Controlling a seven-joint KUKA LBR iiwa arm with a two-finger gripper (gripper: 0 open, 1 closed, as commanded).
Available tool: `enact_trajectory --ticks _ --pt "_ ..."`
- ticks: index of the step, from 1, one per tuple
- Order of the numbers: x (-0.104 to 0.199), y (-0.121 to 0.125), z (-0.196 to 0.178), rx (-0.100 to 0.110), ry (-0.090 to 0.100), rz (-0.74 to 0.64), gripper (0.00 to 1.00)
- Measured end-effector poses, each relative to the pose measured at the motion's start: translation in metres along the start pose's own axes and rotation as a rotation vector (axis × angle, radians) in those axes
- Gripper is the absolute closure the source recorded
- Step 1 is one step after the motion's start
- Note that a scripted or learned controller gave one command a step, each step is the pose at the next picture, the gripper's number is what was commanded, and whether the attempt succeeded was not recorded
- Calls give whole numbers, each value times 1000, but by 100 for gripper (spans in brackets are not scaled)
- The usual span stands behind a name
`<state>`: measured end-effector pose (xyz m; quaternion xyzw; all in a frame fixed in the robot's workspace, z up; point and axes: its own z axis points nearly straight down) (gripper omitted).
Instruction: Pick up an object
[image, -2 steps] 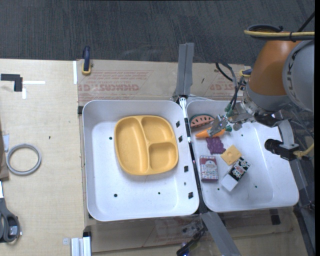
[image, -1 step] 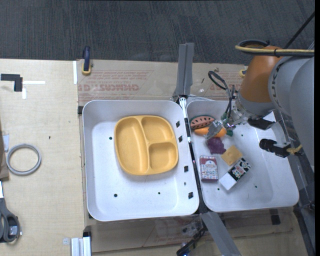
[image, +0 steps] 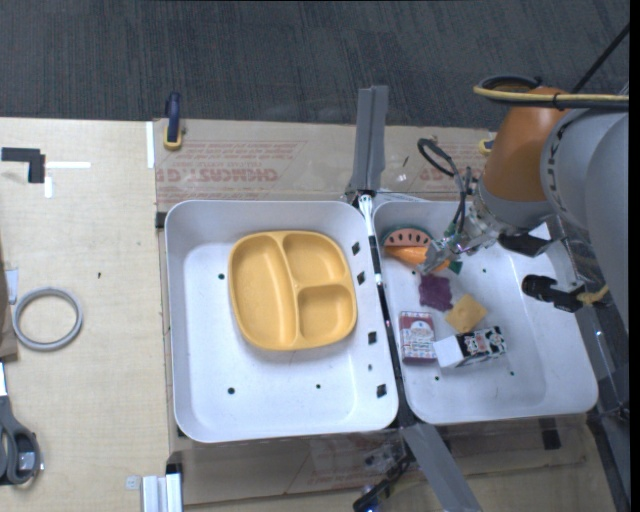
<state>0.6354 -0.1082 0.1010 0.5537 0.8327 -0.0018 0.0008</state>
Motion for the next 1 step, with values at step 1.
enact_trajectory --ticks 1 --pt "52 47 -91 -1 1 160 100"
